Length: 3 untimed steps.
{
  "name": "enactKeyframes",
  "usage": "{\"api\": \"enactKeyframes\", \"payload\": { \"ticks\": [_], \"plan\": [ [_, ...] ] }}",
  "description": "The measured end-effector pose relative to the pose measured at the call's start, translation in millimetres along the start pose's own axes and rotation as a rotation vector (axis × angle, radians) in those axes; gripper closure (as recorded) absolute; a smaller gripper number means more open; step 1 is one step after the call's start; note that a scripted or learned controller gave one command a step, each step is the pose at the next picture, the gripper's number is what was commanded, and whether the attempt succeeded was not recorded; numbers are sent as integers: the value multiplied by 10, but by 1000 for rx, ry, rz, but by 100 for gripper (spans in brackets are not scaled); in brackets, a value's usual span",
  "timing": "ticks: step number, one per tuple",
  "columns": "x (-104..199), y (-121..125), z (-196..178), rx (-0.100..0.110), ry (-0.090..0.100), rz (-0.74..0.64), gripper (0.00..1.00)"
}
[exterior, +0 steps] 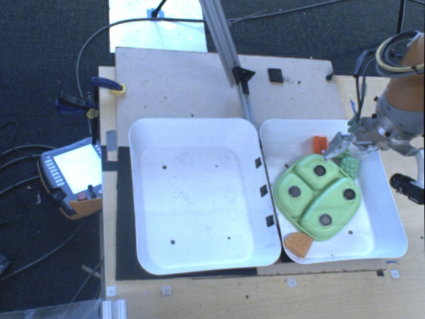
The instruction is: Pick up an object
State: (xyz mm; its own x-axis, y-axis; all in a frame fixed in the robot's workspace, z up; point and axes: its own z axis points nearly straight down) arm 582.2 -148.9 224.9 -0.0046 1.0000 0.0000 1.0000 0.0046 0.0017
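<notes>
Gripper (pixel 345 145) sits low over the right bin's (pixel 392 241) far edge, at a small green knobbly object (pixel 350 166); whether it grips cannot be told. Judged step: grasp attempt. Next move calls for a confirmed hold, then a straight lift. Green four-well tray (pixel 319 195) touches the object; orange block (pixel 320 143) and orange wedge (pixel 299 244) lie nearby. Left bin (pixel 143 138) stands beside.

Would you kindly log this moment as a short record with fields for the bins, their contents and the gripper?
left bin: white, shallow
right bin: white, shallow, holds all listed items
green tray: four compartments, centre of bin
orange block: behind the tray
orange piece: near front rim
gripper: above a small green object at the tray's far edge
</notes>
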Motion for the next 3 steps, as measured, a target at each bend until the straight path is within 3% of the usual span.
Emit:
{"api": "enactKeyframes", "payload": {
  "ticks": [2, 3],
  "plan": [
    [62, 2, 1044, 0, -2, 4, 0],
    [58, 44, 1073, -15, -4, 2, 0]
  ]
}}
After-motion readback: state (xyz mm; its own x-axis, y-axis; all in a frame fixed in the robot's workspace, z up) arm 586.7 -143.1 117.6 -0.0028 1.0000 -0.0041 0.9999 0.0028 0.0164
